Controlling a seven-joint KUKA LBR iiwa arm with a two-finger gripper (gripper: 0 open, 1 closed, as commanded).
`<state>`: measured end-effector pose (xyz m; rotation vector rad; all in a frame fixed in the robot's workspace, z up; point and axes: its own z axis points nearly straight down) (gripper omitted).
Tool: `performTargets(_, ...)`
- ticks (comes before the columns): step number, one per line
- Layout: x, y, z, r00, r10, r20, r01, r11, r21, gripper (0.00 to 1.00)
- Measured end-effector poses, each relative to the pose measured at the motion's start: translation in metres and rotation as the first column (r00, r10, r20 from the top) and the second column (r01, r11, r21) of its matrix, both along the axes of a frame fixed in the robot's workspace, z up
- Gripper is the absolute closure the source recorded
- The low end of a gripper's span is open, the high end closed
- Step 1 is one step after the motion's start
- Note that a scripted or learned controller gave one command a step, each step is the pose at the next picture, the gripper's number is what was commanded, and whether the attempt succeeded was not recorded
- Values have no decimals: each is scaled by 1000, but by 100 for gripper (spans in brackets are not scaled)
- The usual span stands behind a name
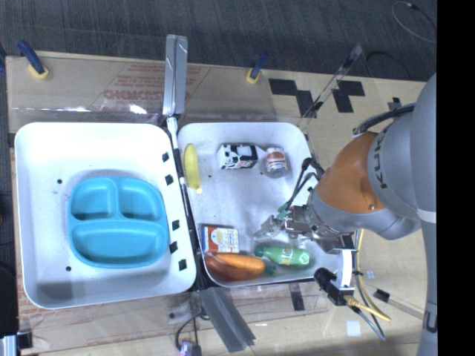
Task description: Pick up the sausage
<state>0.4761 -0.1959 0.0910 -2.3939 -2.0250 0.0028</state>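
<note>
Pincer low in right bin, cannot tell its grip, one sausage at front edge, one green bottle beside it, one blue tray in left bin

Grey arm, orange wrist band

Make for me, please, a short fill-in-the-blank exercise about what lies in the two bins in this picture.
1. The blue tray with three compartments lies in the ____ bin.
2. The sausage lies along the near wall of the right bin, just below the small ____ carton.
3. The green bottle lies on its ____, to the right of the sausage.
4. The gripper is above the ____ bin.

Missing words: left; orange; side; right
</note>
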Motion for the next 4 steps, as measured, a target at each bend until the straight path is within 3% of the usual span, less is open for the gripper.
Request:
performTargets(1,65,20,1,985,-171,2,171,985,-2,0)
performTargets(2,135,0,1,976,-219,2,219,976,-2,0)
performTargets(3,136,3,11,978,-208,-2,208,978,-1,100)
performTargets(4,181,19,151,998,-57,5,57,998,-3,100)
